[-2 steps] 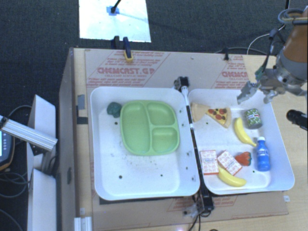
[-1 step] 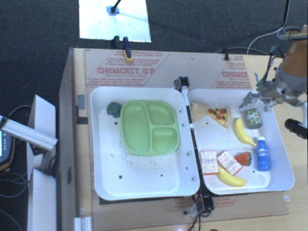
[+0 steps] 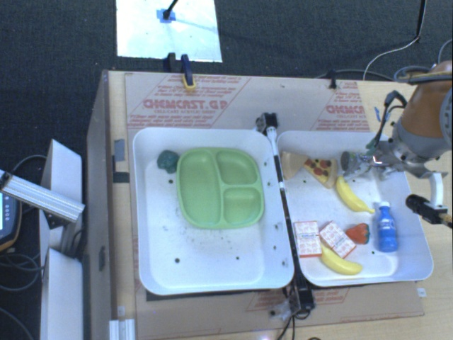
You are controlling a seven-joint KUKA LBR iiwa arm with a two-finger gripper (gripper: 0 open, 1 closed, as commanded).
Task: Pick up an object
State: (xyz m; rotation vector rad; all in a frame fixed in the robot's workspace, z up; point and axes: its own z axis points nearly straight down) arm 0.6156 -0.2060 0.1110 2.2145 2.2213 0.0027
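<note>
My pincer [image 3: 352, 161] hangs low over the far end of the right bin [image 3: 417, 261], beside the pizza slice [image 3: 319, 169] and just above one banana [image 3: 352, 195]; I cannot tell how it is set. A second banana [image 3: 340, 262] lies at the near edge, next to two small red-and-white cartons [image 3: 322, 237], a strawberry [image 3: 359, 233] and a blue bottle [image 3: 386, 228]. The left bin [image 3: 159, 261] carries a green divided plate [image 3: 219, 188] with a dark green lump [image 3: 168, 161] touching its far-left corner.
</note>
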